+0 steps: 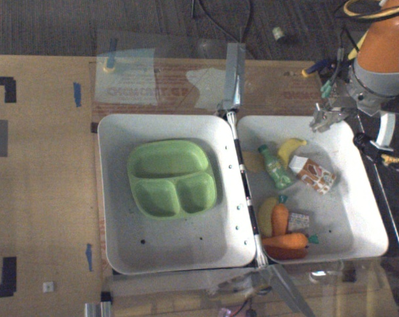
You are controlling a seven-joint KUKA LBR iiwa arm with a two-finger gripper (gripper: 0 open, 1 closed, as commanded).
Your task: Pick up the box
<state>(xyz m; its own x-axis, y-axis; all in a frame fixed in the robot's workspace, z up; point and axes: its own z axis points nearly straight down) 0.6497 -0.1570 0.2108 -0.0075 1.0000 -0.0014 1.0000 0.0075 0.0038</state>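
The box (314,175), a small white and orange carton, lies tilted in the upper middle of the right bin (364,210). A green bottle (276,167) lies just left of it and a yellow banana-shaped piece (291,148) sits above and to its left. My gripper (327,118) hangs over the right bin's far rim, up and to the right of the box and well apart from it. It is open, with nothing between its fingers.
Lower in the right bin lie a yellow piece (267,215), two orange carrot-like pieces (281,220) (287,242) and a small carton (298,222). The left bin (113,197) holds a green divided plate (172,177). A metal divider (234,78) runs between the bins.
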